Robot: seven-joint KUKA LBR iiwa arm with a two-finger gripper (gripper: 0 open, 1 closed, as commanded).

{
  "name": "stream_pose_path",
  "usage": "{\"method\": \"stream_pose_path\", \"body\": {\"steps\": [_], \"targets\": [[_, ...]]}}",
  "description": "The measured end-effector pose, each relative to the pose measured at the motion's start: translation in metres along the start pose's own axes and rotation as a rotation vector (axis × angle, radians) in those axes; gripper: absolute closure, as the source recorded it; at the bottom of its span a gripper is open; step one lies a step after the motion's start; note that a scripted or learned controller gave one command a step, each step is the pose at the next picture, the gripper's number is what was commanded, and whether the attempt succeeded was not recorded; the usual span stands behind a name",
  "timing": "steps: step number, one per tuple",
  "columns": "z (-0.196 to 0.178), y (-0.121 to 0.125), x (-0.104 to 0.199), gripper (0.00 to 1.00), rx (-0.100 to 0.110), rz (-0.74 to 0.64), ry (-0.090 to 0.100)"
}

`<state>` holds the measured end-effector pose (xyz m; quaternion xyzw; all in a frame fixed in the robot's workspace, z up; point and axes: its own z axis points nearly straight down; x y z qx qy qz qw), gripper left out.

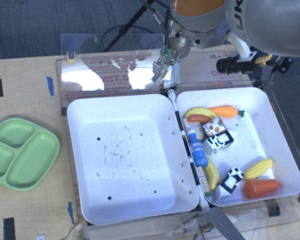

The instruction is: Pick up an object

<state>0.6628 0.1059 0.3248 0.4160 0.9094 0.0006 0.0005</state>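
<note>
Tool [163,67] on the grey arm [265,7] with the orange band, seen from above over the back edge of the tabletop [54,214], just behind the seam where the two white bins meet. Spread or pressed together: impossible to tell at this angle. Nearest the tool, toward the camera and slightly right of it, in the right bin [283,147]: a yellow banana [199,112] lying beside an orange carrot [223,112], with a red item [196,119] touching the banana's near side. Just past those, a black-and-white patterned box [217,135] and a blue bottle [197,149] stretched along the bin's left wall. Farther from the tool, at the bin's near end: a second banana [212,174], a small black-and-white cube [231,180], a yellow corn-like piece [257,168] and a red vegetable [260,187], the last two touching. Toward the camera and left of the tool, the left bin [82,123], its white floor scuffed with faint marks. Well off to the tool's left, on the wooden tabletop, a green divided plate [20,153].
</note>
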Motion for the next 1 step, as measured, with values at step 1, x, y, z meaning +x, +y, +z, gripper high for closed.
{"method": "stream_pose_path", "body": {"steps": [1], "targets": [[0.0009, 0.0215, 0.0236, 1.0, -0.003, -0.095, -0.003]]}}
